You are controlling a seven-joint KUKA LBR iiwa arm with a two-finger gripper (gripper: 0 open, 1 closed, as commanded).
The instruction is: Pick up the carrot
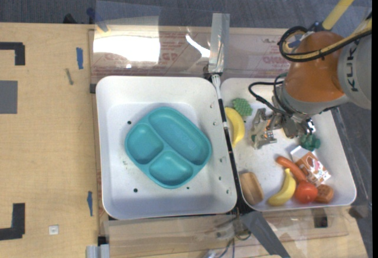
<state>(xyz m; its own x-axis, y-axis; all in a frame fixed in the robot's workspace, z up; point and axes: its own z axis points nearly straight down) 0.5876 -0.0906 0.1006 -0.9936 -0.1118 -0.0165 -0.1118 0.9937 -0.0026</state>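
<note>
Gripper (264,130) sits over the right bin (342,150), in its upper-middle part, hanging from the grey wrist with the orange band (311,68) that comes in from 2 o'clock. The 2 metal fingers point down and toward 8 o'clock; they look slightly apart with nothing seen between them, tips over bare white floor, but the clutter of brackets and cable makes this hard to confirm, so finger state is logged as cannot tell. Carrot (289,166) lies at 4 o'clock from the gripper, near but apart from it, a slim orange-red piece running from 10 to 4 o'clock across the lower half of the bin. Just beside it at 3 o'clock is a printed snack packet (310,168). A small banana (284,189) curves along the carrot's 6 o'clock side, touching or nearly so. A red tomato (305,193) sits at 5 o'clock from the carrot, with a brownish item (324,193) next to it. At 9 o'clock from the gripper, a second banana (235,124) lies against the bin's left wall, with a green leafy item (241,105) at its 12 o'clock end. A bread roll (251,187) rests at the bin's 7 o'clock corner. A dark green piece (311,142) sits at 3 o'clock from the gripper. The left bin (112,103) holds 1 teal 3-compartment plate (168,146), tilted diagonally.
</note>
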